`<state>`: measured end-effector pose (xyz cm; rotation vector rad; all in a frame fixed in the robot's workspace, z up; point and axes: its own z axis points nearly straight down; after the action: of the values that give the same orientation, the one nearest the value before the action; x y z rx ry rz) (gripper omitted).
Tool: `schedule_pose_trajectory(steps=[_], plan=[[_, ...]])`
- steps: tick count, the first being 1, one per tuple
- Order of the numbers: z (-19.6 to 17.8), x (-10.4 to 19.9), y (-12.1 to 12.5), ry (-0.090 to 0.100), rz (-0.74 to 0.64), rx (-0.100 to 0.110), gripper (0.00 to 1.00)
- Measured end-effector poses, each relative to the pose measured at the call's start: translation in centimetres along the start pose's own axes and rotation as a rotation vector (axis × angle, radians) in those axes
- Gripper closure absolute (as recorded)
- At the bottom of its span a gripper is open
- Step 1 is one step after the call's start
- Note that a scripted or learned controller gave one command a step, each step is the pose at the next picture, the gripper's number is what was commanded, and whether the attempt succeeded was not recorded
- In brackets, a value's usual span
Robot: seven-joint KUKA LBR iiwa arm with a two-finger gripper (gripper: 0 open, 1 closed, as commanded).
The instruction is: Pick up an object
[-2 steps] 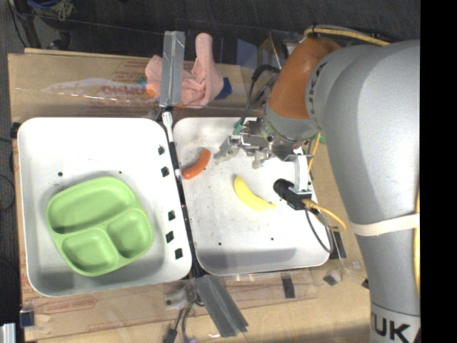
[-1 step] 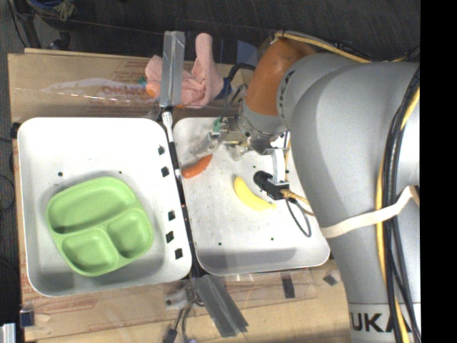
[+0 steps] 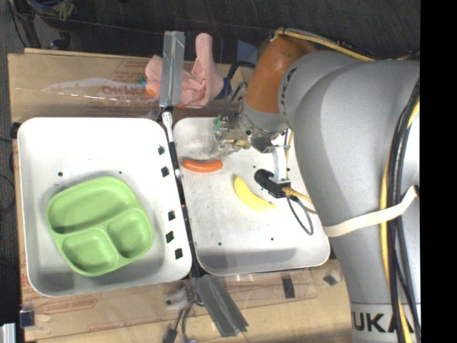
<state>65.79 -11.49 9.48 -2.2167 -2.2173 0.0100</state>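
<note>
- Left bin: contains a green divided tray.
- Right bin: contains an orange carrot and a yellow banana.
- Gripper: at the right bin's far end, above the carrot; jaw state cannot be determined.

The desk is brown like cardboard, and two white bins sit on it side by side, touching in the middle. The left bin and the right bin take up most of the top. A pink cloth lies bunched up on the desk just behind the bins, near where they meet, and a clear plastic sheet with red print lies flat on the desk behind the left bin.
</note>
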Motion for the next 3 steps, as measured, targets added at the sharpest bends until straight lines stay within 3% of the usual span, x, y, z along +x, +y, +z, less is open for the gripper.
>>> schedule_pose_trajectory(steps=[1,2,3], plan=[[-16.3,-4.0,-8.3,0.0,0.087,-0.006,1.0],[-16.2,-4.0,-8.3,0.0,0.086,-0.005,0.0],[-2.9,2.4,-8.4,0.001,-0.033,0.0,0.0]])
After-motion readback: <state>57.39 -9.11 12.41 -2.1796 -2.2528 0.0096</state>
